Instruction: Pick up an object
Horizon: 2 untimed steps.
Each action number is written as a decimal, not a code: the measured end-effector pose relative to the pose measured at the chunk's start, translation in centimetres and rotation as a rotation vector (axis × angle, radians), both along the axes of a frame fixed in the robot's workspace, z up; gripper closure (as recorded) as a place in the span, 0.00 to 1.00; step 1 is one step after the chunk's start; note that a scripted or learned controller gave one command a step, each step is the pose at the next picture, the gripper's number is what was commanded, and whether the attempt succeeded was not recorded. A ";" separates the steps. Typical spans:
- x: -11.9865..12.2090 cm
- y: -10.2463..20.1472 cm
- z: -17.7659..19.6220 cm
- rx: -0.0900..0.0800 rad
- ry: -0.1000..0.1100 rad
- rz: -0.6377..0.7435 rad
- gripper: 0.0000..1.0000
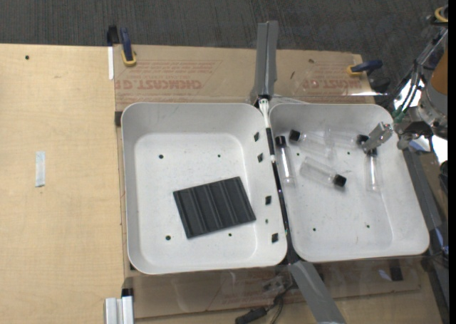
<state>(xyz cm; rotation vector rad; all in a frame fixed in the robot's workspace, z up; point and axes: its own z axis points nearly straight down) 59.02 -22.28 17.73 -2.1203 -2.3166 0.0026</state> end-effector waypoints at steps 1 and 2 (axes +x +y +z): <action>-1.7 0.1 9.3 -0.001 -0.002 0.216 0.00; 0.1 0.2 -8.5 0.000 -0.003 0.384 0.00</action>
